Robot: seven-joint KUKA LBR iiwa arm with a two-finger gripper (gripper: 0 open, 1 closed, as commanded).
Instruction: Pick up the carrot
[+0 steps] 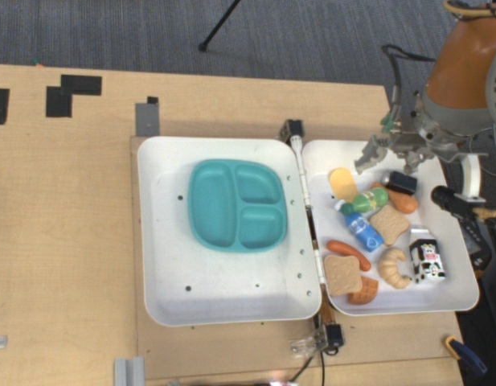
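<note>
The arm (465,71) reaches in from the right, claw (388,155) pointing downward.

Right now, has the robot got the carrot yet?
Not yet. The carrot lies in the right bin, among the other toy food, partly tucked under a black part of the arm. The gripper is over the far end of that bin, close to the carrot, and nothing shows between its fingers. Reaching over looks done; grabbing and lifting are left.

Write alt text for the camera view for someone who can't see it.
The gripper hovers over the right bin, which holds toy food including the carrot, a small bottle and a croissant. The left bin holds a teal divided plate.
</note>
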